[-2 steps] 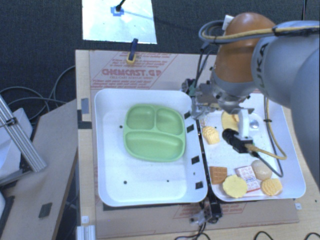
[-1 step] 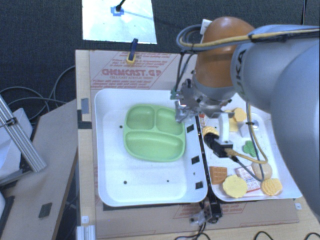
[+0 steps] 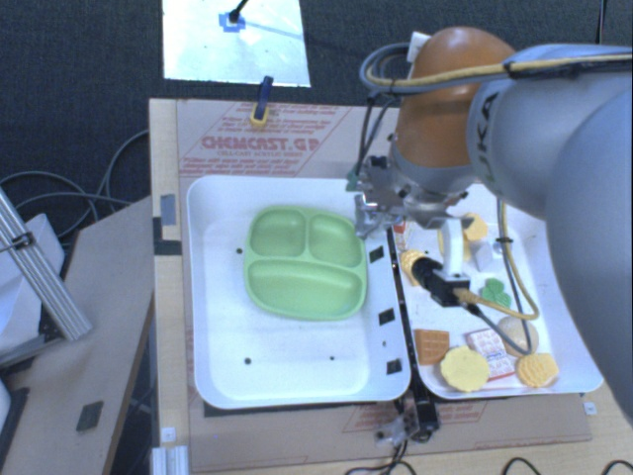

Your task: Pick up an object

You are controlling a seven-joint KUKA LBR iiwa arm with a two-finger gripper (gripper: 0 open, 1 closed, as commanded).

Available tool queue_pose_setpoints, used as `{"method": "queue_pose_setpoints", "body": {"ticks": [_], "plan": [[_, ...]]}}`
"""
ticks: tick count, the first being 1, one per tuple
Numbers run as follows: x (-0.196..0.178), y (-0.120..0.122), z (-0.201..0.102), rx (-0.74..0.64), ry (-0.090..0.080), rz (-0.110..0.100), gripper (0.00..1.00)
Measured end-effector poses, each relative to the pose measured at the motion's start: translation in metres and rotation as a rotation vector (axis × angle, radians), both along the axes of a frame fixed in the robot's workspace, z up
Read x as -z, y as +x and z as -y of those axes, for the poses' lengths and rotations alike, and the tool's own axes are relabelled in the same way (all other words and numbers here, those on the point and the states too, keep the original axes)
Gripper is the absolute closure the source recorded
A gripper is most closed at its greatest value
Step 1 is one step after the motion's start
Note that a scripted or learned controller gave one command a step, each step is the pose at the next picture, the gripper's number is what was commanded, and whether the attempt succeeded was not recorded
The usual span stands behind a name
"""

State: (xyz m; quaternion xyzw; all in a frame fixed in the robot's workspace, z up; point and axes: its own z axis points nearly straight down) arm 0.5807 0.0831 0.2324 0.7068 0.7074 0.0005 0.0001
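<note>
My gripper (image 3: 380,214) hangs under the orange wrist band, low over the wall between the two bins, at the far end of the right bin (image 3: 566,295). Nothing can be seen held in it. The right bin holds several small toy foods: a yellow piece (image 3: 476,229) by the wrist, a green leafy piece (image 3: 493,291), a tan oval (image 3: 515,332), an orange square cracker (image 3: 431,344), a red-and-white packet (image 3: 489,348), a yellow round disc (image 3: 464,368) and a round waffle (image 3: 537,369). The arm hides part of this bin.
A green divided plate (image 3: 304,263) lies in the middle of the left bin (image 3: 223,295). Black clips sit along the wall between the bins. Behind the bins lie a cardboard sheet (image 3: 267,142) and a shiny panel (image 3: 233,28).
</note>
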Motion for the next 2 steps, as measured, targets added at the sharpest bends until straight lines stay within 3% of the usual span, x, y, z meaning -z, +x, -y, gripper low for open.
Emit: {"method": "queue_pose_setpoints", "body": {"ticks": [1,2], "plan": [[0.019,-0.005,0.0,0.001,-0.001,-0.002,1.0],[-0.002,-0.008,0.002,0.001,0.0,0.002,1.0]]}}
